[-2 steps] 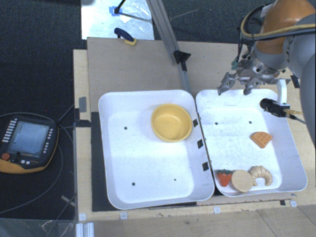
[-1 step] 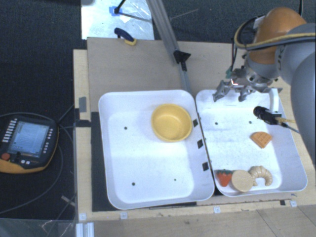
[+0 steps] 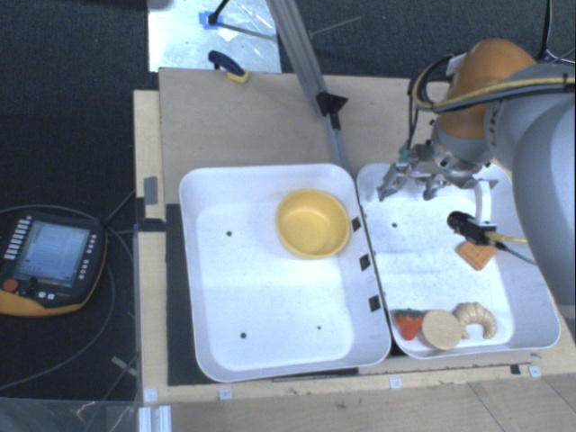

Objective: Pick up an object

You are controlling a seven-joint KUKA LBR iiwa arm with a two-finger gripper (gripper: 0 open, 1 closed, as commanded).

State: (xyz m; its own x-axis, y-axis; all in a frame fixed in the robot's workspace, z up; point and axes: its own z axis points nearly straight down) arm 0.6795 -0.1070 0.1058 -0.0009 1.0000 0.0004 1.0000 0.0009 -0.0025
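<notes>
Camera view, looking down at a slant. Found tool (image 3: 409, 187) over far end of right bin (image 3: 423, 259), released, grasping nothing. Saw orange cracker (image 3: 477, 257) near that bin's right wall, apart from tool. Counted three more things crowded along its near wall: red piece (image 3: 408, 324), tan disc (image 3: 441, 329) just beside it, croissant (image 3: 477, 316) against disc's other side. Noted yellow bowl (image 3: 312, 223) upright in left bin (image 3: 243, 286), toward its far right corner. Saw both bins side by side on tabletop (image 3: 234, 115).
</notes>
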